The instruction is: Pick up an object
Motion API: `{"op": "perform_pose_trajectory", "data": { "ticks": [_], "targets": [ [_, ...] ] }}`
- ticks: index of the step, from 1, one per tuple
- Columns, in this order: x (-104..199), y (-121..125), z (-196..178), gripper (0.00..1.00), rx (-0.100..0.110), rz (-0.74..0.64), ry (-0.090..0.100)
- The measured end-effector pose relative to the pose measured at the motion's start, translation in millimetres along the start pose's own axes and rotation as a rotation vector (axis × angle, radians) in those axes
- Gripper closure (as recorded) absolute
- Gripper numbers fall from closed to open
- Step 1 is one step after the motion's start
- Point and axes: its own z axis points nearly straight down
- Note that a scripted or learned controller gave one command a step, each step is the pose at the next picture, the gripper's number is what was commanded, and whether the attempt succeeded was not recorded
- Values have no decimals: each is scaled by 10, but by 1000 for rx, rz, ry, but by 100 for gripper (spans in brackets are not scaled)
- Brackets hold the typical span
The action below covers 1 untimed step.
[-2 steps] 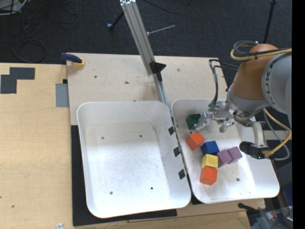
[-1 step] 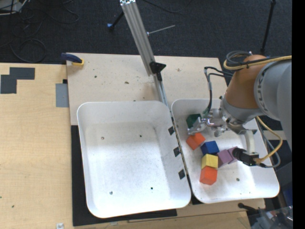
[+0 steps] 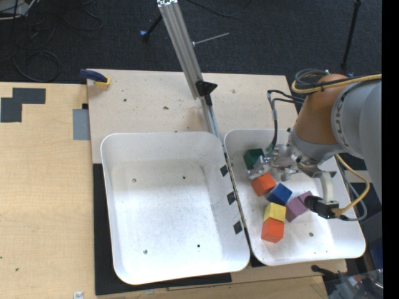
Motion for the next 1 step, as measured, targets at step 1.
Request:
{"op": "perform_pose_trajectory", "data": {
  "ticks": [1],
  "targets": [
    [-13, -17, -65, 100, 6, 7, 2]
  ]
}}
